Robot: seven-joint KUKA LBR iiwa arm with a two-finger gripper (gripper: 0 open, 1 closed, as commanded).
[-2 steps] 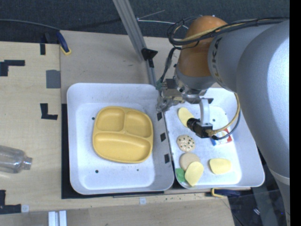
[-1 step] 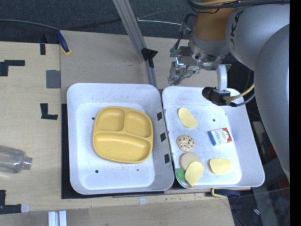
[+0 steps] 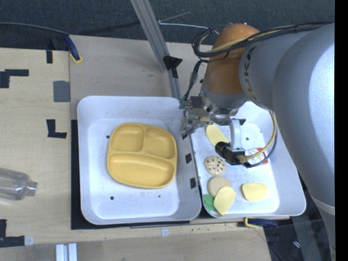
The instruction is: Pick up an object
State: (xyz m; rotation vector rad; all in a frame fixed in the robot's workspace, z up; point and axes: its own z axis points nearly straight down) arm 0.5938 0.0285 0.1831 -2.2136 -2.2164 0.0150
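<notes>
Claw (image 3: 191, 125): low at the left edge of the right bin (image 3: 283, 197), just by the wall where the two bins meet. Whether it is wide, narrow or holding anything, I cannot tell; the wrist hides that part.

Arm (image 3: 293, 86): comes in from 3 o'clock, with the orange band (image 3: 231, 58) straight above the wrist. It probably hangs there because the food pieces lie below and beside it.

Banana (image 3: 216, 135): a pale yellow piece just beside the claw at 4 o'clock, partly under the wrist. It looks the nearest thing to take, so I judge it the likely target.

Cookie (image 3: 215, 165): round and speckled, at 5 o'clock from the claw, near but apart from it.

Tan piece (image 3: 218, 185): farther along 5 o'clock, touching a yellow-green piece (image 3: 224, 200) that overlaps its lower side. A green bit peeks out at the bin's front edge.

Lemon piece (image 3: 254, 191): at 4 o'clock, well apart from the claw, alone on bare bin floor, so easy to reach.

Left bin (image 3: 89, 145): at 9 o'clock from the claw, holding a yellow divided plate (image 3: 142, 155) flat in its middle. It is wide and shallow, so likely hard to pinch.

Bottle (image 3: 16, 185): clear, lying on the bench at 8 o'clock, well outside both bins.

Pole (image 3: 152, 31): a metal strut slanting up towards 11 o'clock.
</notes>
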